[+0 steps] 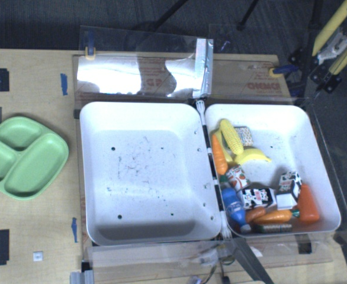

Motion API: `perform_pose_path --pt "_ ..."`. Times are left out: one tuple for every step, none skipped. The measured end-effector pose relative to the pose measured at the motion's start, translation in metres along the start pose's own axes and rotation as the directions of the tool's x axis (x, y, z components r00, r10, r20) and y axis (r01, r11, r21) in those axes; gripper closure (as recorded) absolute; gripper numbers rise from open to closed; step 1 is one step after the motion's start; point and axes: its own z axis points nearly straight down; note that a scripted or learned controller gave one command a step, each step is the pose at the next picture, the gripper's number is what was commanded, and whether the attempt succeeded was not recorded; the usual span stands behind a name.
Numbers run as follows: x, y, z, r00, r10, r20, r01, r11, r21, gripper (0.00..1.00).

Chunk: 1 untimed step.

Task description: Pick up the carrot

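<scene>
The right bin (315, 138) holds a pile of toy food along its left and front sides. A long orange carrot (219, 155) lies against the bin's left wall, beside a yellow corn cob (231, 138). Two more orange carrot-like pieces are at the front: a stubby one (308, 206) standing in the front right corner and a slim one (274, 216) lying flat along the front wall. I cannot tell which of these is the real target.
Among the pile are a yellow fruit (253, 155), a blue bottle (233, 203) and small printed cartons (257, 197). The left bin (90, 117) sits next to it. A green divided plate (22, 157) rests on the bench at far left. A clear panel (141, 70) stands behind the bins.
</scene>
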Motion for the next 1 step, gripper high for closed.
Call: perform_pose_path --pt "0.0 0.0 0.0 1.0 0.0 0.0 0.0 1.0 0.0 0.0"
